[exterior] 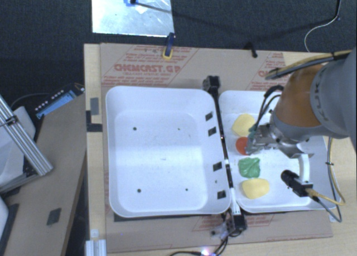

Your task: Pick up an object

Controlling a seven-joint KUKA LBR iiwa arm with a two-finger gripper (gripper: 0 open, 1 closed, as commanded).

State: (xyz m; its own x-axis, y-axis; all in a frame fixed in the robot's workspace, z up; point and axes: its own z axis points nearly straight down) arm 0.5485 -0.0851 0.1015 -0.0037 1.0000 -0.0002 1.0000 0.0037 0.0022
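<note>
The right bin [254, 100] holds a pale yellow object [243, 123] near its back left, a small red object [241, 145] below it, a green object [249, 166] further forward, and a second yellow object [255, 188] at the front. My gripper [252, 141] reaches in from the right and sits low in the bin, right beside the red object and just above the green one. Its fingertips are dark and small against the wrist.
The left bin [162, 149] lies alongside, split from the right bin by a black-clipped divider [220, 143]. The bulky grey and orange arm [312, 104] covers the right bin's far right side. Cardboard lies under both bins.
</note>
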